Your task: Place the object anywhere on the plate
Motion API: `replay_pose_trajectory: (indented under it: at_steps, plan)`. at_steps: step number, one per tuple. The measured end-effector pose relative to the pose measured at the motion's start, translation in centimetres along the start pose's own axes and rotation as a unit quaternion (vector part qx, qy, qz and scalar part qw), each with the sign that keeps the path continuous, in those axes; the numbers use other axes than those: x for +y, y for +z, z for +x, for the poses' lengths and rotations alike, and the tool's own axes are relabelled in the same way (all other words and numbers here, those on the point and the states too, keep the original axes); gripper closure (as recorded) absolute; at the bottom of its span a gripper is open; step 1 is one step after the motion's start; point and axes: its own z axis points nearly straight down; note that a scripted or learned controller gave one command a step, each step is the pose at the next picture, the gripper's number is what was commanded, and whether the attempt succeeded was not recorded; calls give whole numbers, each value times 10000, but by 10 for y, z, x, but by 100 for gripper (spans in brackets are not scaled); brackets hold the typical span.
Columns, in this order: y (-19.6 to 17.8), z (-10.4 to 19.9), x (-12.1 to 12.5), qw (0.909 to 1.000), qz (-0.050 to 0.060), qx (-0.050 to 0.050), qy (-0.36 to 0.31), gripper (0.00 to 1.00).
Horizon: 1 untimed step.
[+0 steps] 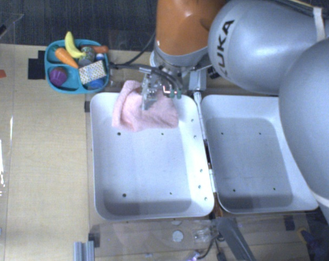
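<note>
Gripper (151, 95) over pink cloth (145, 113) at far edge of left bin (148, 200), grip impossible to tell; right bin (251, 194) beside; one blue plate (51, 81) far left, holding several toy foods (72, 53)

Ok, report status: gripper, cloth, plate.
Gripper low over pink cloth, grip unconfirmed. Cloth bunched in left bin, far corner. Blue plate outside bin, crowded with toy food.
</note>
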Motion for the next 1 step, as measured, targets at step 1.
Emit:
replay_pose_trajectory:
  at_steps: [1]
  plan:
    - [-1,0,0,10000,-1,-5,1,0]
